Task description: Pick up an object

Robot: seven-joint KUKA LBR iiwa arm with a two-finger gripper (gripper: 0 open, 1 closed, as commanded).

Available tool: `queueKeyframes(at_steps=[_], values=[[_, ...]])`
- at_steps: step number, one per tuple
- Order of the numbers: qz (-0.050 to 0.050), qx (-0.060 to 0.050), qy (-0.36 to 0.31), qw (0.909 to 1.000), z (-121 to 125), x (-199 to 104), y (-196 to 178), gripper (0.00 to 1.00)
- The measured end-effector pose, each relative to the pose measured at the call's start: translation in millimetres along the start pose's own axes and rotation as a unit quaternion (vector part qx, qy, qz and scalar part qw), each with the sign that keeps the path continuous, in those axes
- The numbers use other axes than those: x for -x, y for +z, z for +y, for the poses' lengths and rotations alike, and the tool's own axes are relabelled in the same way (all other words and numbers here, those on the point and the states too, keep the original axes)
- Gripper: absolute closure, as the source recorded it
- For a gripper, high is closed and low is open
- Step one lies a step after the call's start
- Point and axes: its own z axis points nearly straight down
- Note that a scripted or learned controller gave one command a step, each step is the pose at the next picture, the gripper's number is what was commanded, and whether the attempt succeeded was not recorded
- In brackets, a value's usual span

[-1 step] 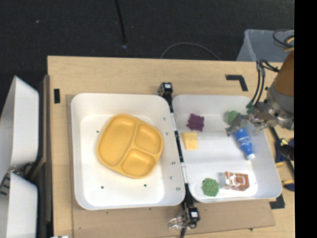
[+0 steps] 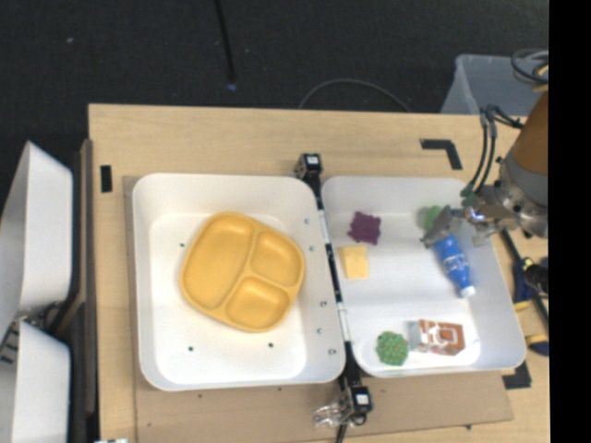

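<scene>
Green clump (image 2: 391, 348) and red-white packet (image 2: 438, 337) lie at right bin's (image 2: 494, 340) near edge, beyond them yellow block (image 2: 355, 263), purple lump (image 2: 365, 228) and blue tube (image 2: 453, 264) slanting, white-capped, its top touching the pincer (image 2: 454, 218), whose grip I cannot tell, arm cut off at right.

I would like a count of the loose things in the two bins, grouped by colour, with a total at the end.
Yellow: 2, the divided plate and the small block
Purple: 1, the knobbly piece
Green: 2, one bumpy piece at the front and one small piece by the gripper
Blue: 1, the tube
White and orange: 1, the packet
Total: 7
</scene>
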Motion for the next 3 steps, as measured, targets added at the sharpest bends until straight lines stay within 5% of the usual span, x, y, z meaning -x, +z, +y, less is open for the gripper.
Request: queueKeyframes(at_steps=[3], values=[[0.004, 0.000, 0.000, 1.0000, -2.6, 8.9, 132.1, 0.00]])
